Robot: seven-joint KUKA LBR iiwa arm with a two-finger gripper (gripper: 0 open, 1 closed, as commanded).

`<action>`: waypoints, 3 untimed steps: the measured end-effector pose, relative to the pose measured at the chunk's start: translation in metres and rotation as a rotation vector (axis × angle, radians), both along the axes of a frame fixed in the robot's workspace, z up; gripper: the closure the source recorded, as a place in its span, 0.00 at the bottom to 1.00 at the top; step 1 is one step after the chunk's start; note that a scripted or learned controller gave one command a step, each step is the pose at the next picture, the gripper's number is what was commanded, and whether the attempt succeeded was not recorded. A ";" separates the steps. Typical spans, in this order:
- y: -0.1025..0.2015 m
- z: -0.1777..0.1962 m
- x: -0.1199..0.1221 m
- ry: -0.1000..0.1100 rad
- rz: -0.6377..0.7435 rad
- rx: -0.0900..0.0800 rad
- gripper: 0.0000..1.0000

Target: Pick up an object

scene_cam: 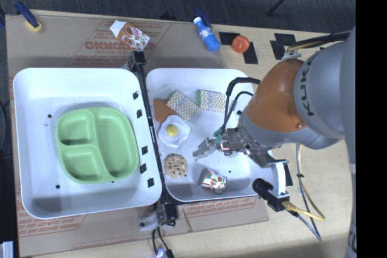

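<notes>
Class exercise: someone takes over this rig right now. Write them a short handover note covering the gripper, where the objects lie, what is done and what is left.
Gripper: over the middle of the right bin; nothing seen between its fingers, open or shut unclear.
Right bin items: fried egg, cookie, crumpled wrapper, two patterned packets.
Left bin: green divided tray.
Done: arm reached into the bin.
Left: grasp and lift an object.

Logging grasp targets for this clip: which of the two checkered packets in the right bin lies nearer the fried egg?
The tilted checkered packet, just above the fried egg beside the bin's left wall; the other packet lies farther right.
</notes>
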State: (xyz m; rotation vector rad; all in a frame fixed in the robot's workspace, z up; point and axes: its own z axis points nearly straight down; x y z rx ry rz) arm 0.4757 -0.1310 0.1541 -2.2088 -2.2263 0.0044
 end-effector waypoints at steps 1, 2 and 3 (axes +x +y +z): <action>0.027 -0.061 0.012 -0.006 -0.001 -0.002 0.00; 0.029 -0.051 0.013 -0.003 0.005 0.001 1.00; 0.038 0.072 0.002 -0.007 -0.002 -0.002 1.00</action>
